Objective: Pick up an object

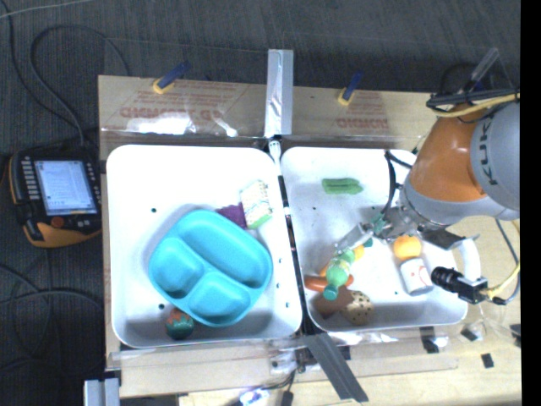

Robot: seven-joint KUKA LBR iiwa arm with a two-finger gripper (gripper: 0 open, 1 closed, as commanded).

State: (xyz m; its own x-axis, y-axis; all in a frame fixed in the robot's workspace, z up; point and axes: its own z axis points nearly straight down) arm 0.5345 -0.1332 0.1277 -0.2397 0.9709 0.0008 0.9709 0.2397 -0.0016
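Note:
My gripper (348,244) reaches from the right into the middle of the right bin (372,163). Its tip is low over a small cluster of toys. Just under and in front of it lies a green and yellow toy (339,272). An orange carrot-like piece (314,283) and a brown spotted object (357,308) lie beside that toy. An orange ball (407,246) and a white bottle (414,277) rest just right of the gripper, under the wrist. A flat green object (341,185) lies apart at the back of the bin.
The left bin (135,167) holds a blue divided plate (210,265), a purple item (232,216), a white and green box (255,204) and a small dark ball (178,323). A divider wall (288,227) separates the bins. A teach pendant (55,194) lies off the bench, left.

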